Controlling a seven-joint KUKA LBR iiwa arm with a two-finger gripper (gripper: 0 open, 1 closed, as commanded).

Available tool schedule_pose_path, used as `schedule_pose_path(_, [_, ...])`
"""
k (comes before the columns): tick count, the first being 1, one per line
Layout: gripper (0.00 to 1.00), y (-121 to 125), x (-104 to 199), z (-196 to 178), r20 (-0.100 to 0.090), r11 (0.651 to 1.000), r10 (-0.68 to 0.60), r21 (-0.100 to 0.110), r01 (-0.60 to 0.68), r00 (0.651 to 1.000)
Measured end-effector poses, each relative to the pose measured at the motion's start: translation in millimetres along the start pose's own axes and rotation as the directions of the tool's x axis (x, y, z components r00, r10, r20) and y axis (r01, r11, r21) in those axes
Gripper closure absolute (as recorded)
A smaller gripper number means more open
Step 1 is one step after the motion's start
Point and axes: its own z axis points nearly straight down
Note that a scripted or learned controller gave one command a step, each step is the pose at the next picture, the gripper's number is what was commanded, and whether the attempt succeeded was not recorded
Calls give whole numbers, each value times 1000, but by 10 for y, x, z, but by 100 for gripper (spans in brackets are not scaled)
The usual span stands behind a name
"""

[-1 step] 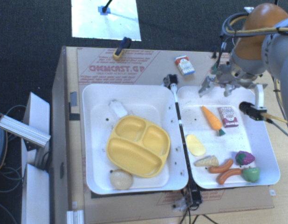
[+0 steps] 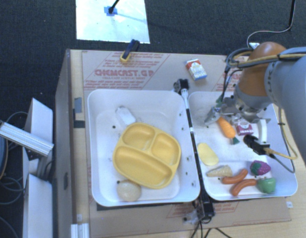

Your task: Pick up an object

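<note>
Camera view: the gripper (image 2: 223, 114) hangs low in the right bin (image 2: 286, 180), right at the carrot (image 2: 226, 127); whether its jaws are spread I cannot tell. The step looks like closing in; next, the carrot must be pinched, then lifted.

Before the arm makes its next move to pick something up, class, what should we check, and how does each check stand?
1. Gripper over the right bin: ok.
2. A target beside it: the toy carrot lies just below: ok.
3. Carrot between the fingers: cannot tell.
4. Carrot apart from the red-and-white packet: not ok, they lie close.
5. Cable off the toys: cannot tell; it runs near the purple toy.
</note>
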Motion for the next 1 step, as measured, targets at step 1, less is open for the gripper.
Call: schedule_pose_path(1, [100,12,1,-114,0,1000,-2,-3,2,1000])
